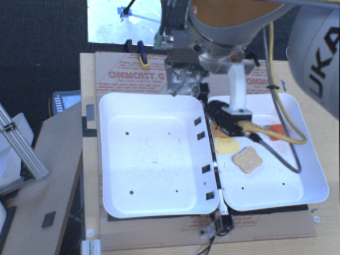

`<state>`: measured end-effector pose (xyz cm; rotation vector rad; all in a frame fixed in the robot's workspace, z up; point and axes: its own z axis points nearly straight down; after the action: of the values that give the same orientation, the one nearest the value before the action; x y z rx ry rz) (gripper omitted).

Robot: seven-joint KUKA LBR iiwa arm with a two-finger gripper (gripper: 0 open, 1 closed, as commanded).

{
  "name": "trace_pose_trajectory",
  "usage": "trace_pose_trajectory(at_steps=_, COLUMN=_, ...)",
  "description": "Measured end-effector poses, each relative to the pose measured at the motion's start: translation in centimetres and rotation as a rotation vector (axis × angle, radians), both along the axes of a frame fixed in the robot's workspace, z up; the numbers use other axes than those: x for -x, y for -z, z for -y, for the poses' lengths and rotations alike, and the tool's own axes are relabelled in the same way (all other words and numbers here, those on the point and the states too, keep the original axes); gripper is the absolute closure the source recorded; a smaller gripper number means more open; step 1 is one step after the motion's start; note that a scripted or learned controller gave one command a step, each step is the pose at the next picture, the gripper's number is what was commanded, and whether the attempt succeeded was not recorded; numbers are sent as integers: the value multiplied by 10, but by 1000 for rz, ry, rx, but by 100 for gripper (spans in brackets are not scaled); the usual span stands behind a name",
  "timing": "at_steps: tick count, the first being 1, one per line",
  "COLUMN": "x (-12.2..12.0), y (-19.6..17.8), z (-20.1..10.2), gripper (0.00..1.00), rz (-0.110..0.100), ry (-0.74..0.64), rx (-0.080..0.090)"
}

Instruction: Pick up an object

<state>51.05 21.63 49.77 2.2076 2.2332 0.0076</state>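
Camera view: the gripper [185, 85] hangs at upper centre, above the far rim of the left bin [154, 153]; its opening cannot be told. The tan biscuit [247, 159] lies in the right bin [297, 190], centre right. Advice: travel right and descend squarely over it before closing.

The hand [183, 84] hangs above the left bin's [154, 158] far rim.

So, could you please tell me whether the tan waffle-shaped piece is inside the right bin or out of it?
Inside. The tan waffle-shaped piece lies flat on the floor of the right bin, beside a yellow piece, within the rim.
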Motion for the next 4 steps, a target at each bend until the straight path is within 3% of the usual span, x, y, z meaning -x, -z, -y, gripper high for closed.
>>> trace_pose_trajectory(at_steps=1, x=0, y=1, z=0, gripper=0, rz=-1, ry=-1, rx=0)
trace_pose_trajectory(at_steps=2, x=0, y=-11, z=0, gripper=100, rz=1, ry=-7, rx=-1)
trace_pose_trajectory(at_steps=3, x=0, y=-10, z=0, gripper=0, rz=0, ry=-8, rx=-1)
trace_pose_trajectory(at_steps=4, x=0, y=-22, z=-1, gripper=100, rz=3, ry=-14, rx=-2)
